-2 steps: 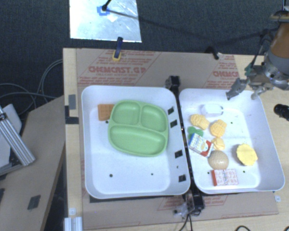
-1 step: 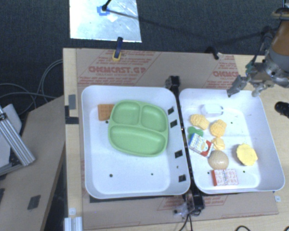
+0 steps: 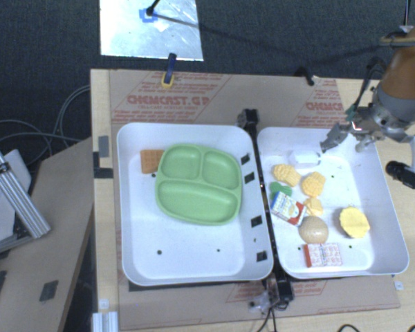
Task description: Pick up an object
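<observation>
- Two shallow white bins sit side by side on the bench: the left bin [image 3: 135, 254] holds a green divided plate [image 3: 197, 183] with an orange cracker-like piece [image 3: 150, 160] at its upper left edge, and the right bin [image 3: 387, 247] holds a group of small objects.
- The gripper [image 3: 347, 135] hangs over the upper right part of the right bin, under the grey wrist of the arm [image 3: 400, 92]; two finger tips appear spread a little, with nothing between them, so I judge it part-open and empty.
- No object is chosen yet. The nearest candidate is a small white piece [image 3: 306, 159], which lies just to the lower left of the gripper.
- Below it, toward the front of the bin, lie a yellow corn-like piece [image 3: 286, 174], a second yellow piece [image 3: 314, 183], a coloured packet [image 3: 285, 206], a brown egg-shaped item [image 3: 313, 230], a yellow round item [image 3: 354, 222] and a red and white packet [image 3: 323, 256].
- The coming move turns on this relation: the objects all lie down and to the left from the tool, so it must travel that way and descend.
- The white piece seems longer from left to right, so a grasp across its short side looks best to me.
</observation>
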Available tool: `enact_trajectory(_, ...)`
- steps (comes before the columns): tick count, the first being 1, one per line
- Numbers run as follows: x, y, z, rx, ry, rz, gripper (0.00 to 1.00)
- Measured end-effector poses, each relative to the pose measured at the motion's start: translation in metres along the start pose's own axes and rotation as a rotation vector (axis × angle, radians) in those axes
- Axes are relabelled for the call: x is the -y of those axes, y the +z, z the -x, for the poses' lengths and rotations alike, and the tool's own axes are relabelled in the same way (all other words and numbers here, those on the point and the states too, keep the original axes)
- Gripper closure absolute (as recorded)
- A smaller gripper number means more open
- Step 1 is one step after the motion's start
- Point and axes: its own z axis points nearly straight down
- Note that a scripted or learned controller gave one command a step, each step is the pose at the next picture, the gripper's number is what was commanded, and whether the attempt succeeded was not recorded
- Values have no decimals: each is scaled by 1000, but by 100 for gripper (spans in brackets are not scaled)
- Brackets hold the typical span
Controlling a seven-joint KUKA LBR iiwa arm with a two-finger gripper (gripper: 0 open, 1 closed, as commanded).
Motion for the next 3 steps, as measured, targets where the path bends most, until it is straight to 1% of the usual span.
enact_trajectory(1,4,62,-3,-1,-1,-1,0)
enact_trajectory(2,-2,75,-2,4,-2,18,0)
enact_trajectory(3,-3,64,-3,2,-3,22,100)
